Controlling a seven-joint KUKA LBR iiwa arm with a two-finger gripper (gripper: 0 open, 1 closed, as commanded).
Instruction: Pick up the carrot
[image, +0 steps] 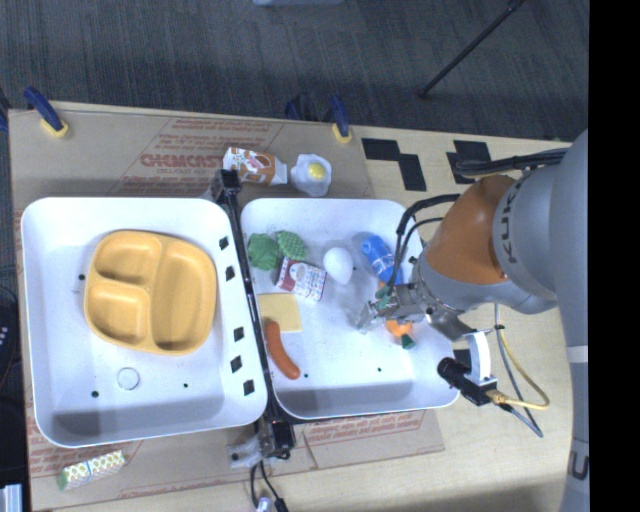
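Low in the right bin (330, 395), near its right wall — gripper (385, 310) down beside the carrot (402, 329), whose orange shows just under the wrist. Fingers too blurred and crowded to call: cannot tell whether wide, narrow, or gripping. Perhaps touching the carrot. Nearby: blue bottle (375, 254), white egg (338, 264).

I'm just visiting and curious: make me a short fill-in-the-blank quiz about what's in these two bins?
The yellow divided tray lies in the ____ bin.
The gripper is over the ____ bin, by the carrot.
The white egg lies next to a ____ object.

Missing words: left; right; blue
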